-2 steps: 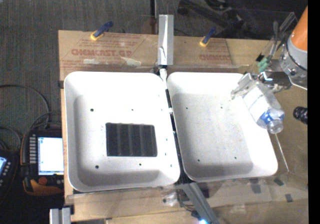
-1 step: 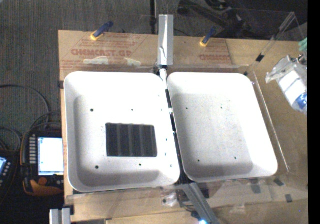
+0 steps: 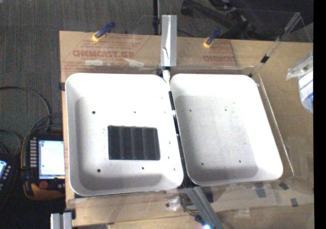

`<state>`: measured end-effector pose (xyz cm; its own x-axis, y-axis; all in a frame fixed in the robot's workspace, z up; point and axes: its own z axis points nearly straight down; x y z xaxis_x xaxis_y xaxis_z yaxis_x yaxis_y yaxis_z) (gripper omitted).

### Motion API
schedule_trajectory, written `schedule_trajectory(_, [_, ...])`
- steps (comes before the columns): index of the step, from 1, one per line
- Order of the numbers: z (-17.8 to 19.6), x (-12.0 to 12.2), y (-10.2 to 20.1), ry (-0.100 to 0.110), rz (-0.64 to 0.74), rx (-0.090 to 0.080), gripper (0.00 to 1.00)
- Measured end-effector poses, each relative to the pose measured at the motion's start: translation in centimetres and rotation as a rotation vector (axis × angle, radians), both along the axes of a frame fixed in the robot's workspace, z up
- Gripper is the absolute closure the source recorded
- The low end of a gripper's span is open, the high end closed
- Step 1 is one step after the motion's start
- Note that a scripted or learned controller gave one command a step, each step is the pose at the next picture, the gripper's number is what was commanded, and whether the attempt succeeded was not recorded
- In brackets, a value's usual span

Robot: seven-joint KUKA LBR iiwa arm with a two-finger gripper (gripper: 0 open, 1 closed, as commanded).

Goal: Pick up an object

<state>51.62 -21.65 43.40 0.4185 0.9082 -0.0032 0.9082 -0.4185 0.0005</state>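
Note:
A dark, flat, ribbed rectangular object (image 3: 133, 143) lies on the floor of the left white bin (image 3: 81, 95), a little below the bin's middle. It rests flat with its long side running left to right. The right white bin (image 3: 254, 121) stands beside it, the two rims touching along the centre.
Both bins sit on a brown bench (image 3: 285, 70) with clear plastic walls around them. Two clamps (image 3: 103, 30) hold the back edge. A metal post (image 3: 168, 44) rises behind the seam between the bins. A handheld pendant (image 3: 46, 164) lies on the floor at left.

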Motion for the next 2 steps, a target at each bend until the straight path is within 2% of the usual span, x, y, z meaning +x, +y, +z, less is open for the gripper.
schedule_trajectory(1, [-17.8, 1.7, 2.7, 0.004, -0.213, 0.003, 0.0])
schedule_trajectory(2, [-17.7, 2.2, 0.7, 0.002, 0.076, 0.002, 0.0])
